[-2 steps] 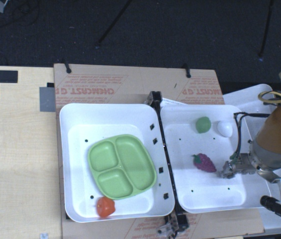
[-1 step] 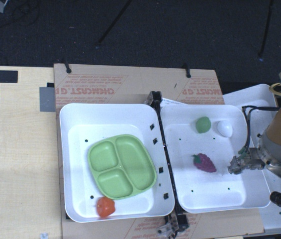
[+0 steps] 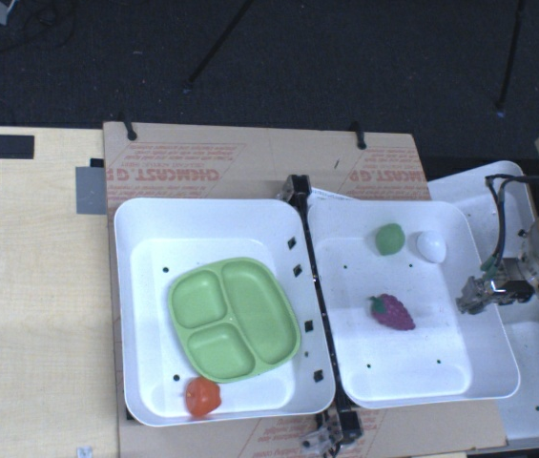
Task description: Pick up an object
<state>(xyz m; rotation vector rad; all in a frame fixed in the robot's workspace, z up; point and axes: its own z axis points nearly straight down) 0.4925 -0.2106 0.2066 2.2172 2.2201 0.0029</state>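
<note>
Purple grape bunch (image 3: 393, 312) lies lengthwise, stem upper-left.

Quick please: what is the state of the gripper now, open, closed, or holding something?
Gripper: at the right bin's right edge, nothing seen held; open or closed cannot be told.

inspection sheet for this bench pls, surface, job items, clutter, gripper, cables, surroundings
surface: two white bins side by side on cardboard, left bin, right bin
job's things: green divided plate and orange-red item in the left bin; purple grape bunch, green ball and white ball in the right bin
clutter: nothing seen
grippers: gripper at the right bin's right rim, holding nothing visible
cables: black cable looping above the gripper
surroundings: dark floor behind, pale wood tabletop on the left
</note>
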